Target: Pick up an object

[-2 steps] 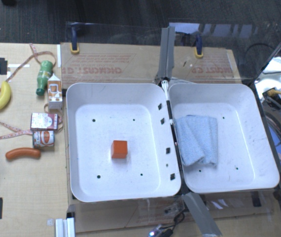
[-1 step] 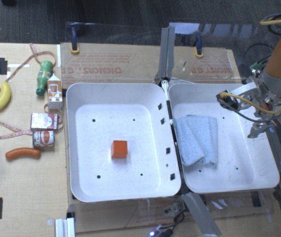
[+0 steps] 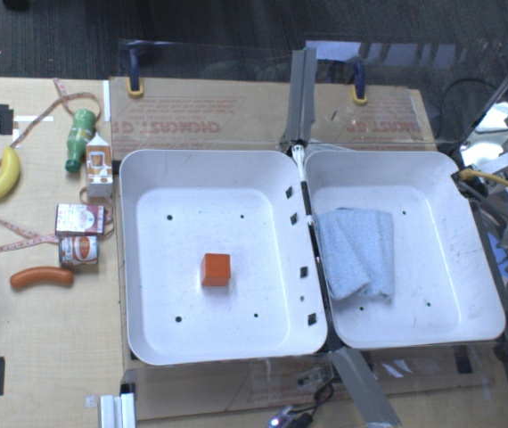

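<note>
Orange block (image 3: 217,269) in left bin (image 3: 147,328), folded grey cloth (image 3: 357,251) in right bin (image 3: 468,319)

Lab bench (clamped white bins (image 3: 138,239)).

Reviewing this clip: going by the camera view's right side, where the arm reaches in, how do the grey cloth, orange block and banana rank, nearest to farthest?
1. The grey cloth, lying in the right bin, is nearest that side.
2. The orange block, mid-floor of the left bin, comes next.
3. The banana, on the bench outside the bins at far left, is farthest.
</note>
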`<state>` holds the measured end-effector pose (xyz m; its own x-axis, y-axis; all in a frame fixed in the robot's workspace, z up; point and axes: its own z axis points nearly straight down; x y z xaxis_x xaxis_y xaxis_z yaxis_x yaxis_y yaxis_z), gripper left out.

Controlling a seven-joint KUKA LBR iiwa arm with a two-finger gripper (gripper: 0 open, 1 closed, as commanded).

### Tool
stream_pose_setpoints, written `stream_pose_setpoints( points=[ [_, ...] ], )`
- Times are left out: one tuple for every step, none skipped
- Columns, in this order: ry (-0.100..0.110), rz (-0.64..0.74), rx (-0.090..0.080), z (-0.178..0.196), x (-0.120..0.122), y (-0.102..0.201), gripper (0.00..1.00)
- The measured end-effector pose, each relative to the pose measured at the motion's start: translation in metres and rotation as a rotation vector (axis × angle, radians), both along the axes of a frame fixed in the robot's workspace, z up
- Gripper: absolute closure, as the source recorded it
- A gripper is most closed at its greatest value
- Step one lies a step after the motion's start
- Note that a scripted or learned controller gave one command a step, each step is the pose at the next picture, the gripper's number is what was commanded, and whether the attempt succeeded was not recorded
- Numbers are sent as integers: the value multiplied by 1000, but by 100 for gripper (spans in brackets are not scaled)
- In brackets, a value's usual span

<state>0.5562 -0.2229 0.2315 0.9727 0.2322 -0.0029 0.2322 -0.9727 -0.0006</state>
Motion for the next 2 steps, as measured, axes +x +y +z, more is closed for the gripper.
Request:
stream_pose_setpoints(
  points=[
    [5,2,1,7,0,0,100],
    [1,72,1,28,-20,92,100]
  ],
)
